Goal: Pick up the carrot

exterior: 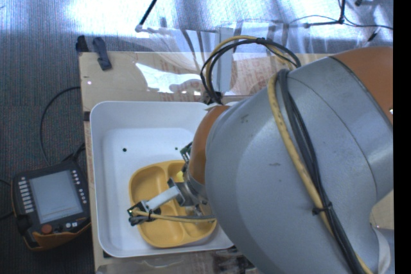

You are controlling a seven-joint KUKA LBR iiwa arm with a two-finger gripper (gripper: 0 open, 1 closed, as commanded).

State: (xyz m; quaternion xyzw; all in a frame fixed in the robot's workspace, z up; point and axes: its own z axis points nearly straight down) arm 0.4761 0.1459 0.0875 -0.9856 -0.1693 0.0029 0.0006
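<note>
- Down in the left white bin [106, 138], toward its near edge, sits a yellow divided tray [149, 184] with its raised ridges splitting it into compartments.
- Reaching over that tray from the right is the gripper [136, 214], angled low and pointing toward the bin's near-left corner. Fingertips are right over the tray's near-left compartment, touching or almost touching it, hard to say which.
- Can't honestly tell whether the gripper is clenched or released, it's too small and dark at the tip.
- The carrot: I can't pick it out for sure. Nothing clearly orange shows on the bare parts of the tray or bin floor.
- The big grey arm [302, 183] with its orange band covers the whole right side, with a yellow cable [292, 138] running along it.
- Off the bench's left edge, on the carpet, there's a teach pendant [51, 202] with a grey screen.
</note>
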